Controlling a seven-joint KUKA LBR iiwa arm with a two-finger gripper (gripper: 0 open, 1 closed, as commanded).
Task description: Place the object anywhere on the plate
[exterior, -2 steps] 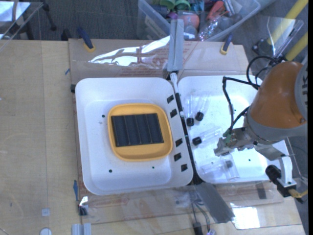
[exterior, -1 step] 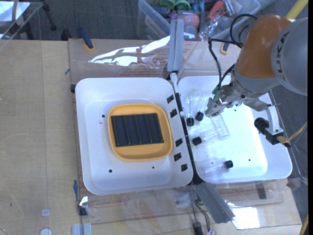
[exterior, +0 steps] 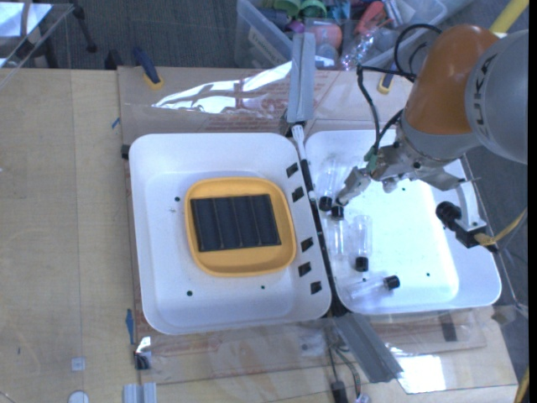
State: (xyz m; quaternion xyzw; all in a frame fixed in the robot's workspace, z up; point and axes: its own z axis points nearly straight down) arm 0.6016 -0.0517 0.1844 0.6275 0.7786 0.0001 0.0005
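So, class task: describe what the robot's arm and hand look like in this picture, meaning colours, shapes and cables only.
The arm is thick, rounded and grey, with a broad orange band above the wrist and dark lettering on the grey shell. Thin black cables loop around the wrist. The hand is small and slim, pale metal with dark tips.

The plate (exterior: pixel 239 225) sits flat in the middle of the left bin (exterior: pixel 159 166), a yellow, rounded-square dish with a dark ribbed panel filling its centre. Over in the right bin (exterior: pixel 470 284), clear objects (exterior: pixel 359 232) lie near its left wall, too faint to identify.
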